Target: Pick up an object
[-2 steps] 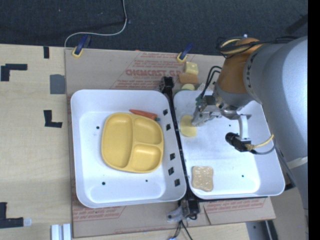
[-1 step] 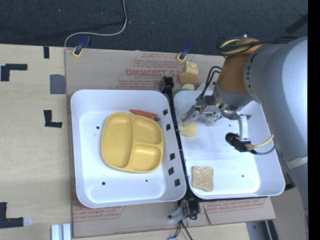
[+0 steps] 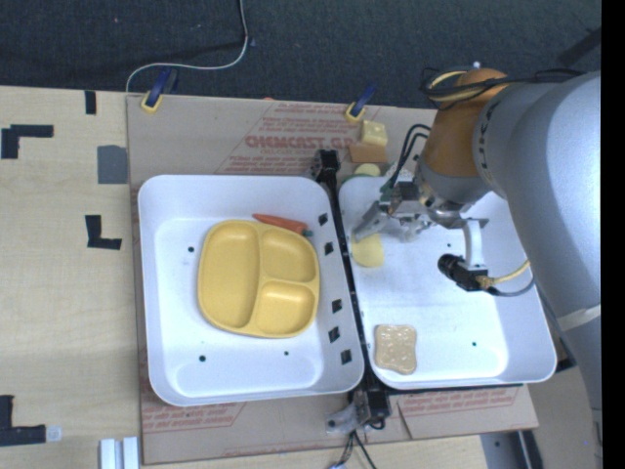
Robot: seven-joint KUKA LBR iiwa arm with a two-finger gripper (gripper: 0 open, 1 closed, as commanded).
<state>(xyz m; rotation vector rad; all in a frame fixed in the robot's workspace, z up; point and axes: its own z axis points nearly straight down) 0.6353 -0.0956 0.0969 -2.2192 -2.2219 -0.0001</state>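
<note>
My gripper (image 3: pixel 374 219) hangs low over the back left part of the right bin (image 3: pixel 488 350), close to the divider between the bins. A pale yellow rounded piece (image 3: pixel 369 253) lies on the bin floor just in front of it, very near its tip. A beige flat piece (image 3: pixel 395 348) rests near the bin's front left corner. In the left bin (image 3: pixel 176 360) sits a yellow divided plate (image 3: pixel 258 277), with a thin orange piece (image 3: pixel 279 223) behind it.
Beyond the right bin's back rim, on the cardboard, lie a tan block (image 3: pixel 369 145) and a small pale yellow piece (image 3: pixel 366 171). The grey arm with its orange band (image 3: pixel 459 135) covers the right bin's back right. A black cable plug (image 3: pixel 461 272) hangs over the bin.
</note>
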